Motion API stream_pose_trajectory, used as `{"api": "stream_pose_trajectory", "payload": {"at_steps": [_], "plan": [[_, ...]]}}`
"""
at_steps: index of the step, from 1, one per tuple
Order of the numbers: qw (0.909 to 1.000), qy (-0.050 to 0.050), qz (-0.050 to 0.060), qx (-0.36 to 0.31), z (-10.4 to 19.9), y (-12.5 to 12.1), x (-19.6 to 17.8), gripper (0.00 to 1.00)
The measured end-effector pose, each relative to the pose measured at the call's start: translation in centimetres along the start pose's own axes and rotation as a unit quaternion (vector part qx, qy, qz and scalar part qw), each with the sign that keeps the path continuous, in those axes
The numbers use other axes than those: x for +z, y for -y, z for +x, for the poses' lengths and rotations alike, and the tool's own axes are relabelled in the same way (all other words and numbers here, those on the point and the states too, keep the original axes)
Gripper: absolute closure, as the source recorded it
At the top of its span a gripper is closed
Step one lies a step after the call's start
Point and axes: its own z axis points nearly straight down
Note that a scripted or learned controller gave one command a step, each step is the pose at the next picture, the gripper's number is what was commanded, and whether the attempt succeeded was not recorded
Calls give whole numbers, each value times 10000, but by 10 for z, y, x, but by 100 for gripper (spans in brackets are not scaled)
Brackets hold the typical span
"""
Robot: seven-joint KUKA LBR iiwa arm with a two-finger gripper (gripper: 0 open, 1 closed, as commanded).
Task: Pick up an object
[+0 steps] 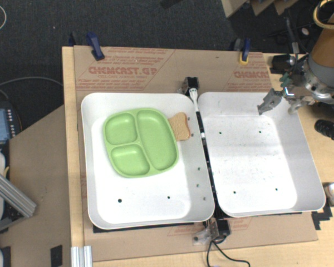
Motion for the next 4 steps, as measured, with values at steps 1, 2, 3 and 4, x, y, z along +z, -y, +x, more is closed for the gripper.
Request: {"api": "stream_pose_trajectory", "payload": {"at_steps": [1,2,3,4], "plan": [[9999,20,-104,-27,37,5,-155,0],[9999,40,-116,21,7,84,-341,0],[10000,-9,0,-16,57,146,-332,0],[10000,14,-25,-4,54,143,-342,100]]}}
